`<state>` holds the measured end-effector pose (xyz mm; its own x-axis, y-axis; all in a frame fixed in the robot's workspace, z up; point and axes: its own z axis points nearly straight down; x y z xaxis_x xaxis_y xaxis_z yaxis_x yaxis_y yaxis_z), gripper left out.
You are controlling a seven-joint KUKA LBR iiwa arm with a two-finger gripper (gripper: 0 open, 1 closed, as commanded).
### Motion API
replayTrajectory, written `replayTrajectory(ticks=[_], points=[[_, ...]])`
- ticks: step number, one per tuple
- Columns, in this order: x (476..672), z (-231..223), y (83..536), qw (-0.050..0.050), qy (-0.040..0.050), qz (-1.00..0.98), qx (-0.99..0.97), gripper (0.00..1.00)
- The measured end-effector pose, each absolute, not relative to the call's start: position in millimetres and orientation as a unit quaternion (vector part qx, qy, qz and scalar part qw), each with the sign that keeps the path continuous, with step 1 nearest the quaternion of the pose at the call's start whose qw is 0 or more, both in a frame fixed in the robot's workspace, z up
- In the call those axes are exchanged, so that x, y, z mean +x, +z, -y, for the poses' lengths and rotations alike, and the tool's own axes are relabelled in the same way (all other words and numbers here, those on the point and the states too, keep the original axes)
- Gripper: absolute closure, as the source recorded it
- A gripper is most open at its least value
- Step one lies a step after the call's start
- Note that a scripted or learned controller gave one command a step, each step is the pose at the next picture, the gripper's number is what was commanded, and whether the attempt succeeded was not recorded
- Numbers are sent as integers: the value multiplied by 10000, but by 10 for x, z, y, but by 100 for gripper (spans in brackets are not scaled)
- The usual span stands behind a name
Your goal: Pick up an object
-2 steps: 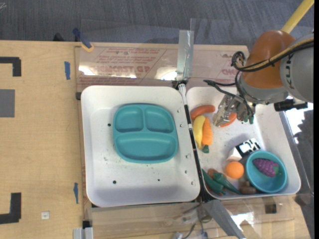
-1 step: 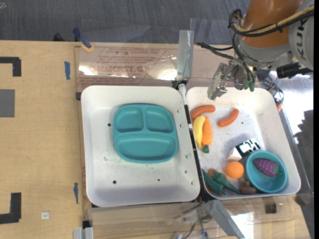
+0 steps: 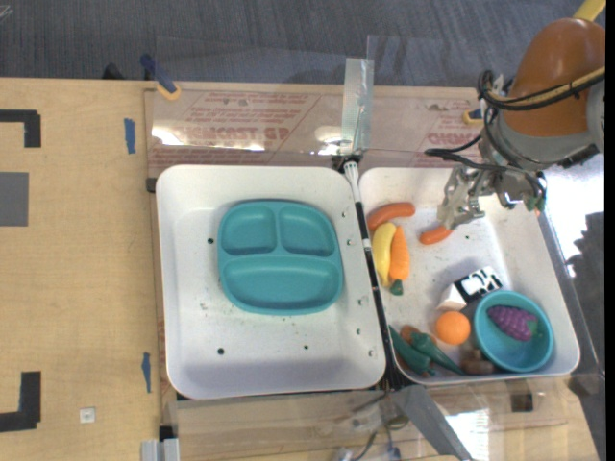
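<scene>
Camera view: tool (image 3: 459,209) hangs seemingly just above small carrot (image 3: 435,235).

Bins (image 3: 183,353) – smooth white plastic, faintly speckled with dark marks. Divided tray (image 3: 281,257) – matt teal plastic. Bowl (image 3: 514,346) – glossy blue plastic. Toy foods, e.g. banana (image 3: 383,248) and orange (image 3: 452,327), look like smooth moulded plastic. Bench (image 3: 72,286) surface: pale matt wood. Gripper (image 3: 461,205): bare grey metal.

Pale wooden bench (image 3: 67,286) (blue tape tabs) against grey carpet (image 3: 240,17).
</scene>
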<state>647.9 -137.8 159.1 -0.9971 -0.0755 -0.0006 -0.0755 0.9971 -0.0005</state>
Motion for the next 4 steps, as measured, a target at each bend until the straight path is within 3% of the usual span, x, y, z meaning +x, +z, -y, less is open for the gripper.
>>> replayTrajectory(ticks=[1,2,3,4], points=[[6500,1351,1623,34,-1,-9992,-397,0],[6505,1510,898,68,-9,-9988,-481,0],[6541,1498,1040,132,-18,-9987,-483,100],[6531,696,2063,114,2,-9979,-643,100]])
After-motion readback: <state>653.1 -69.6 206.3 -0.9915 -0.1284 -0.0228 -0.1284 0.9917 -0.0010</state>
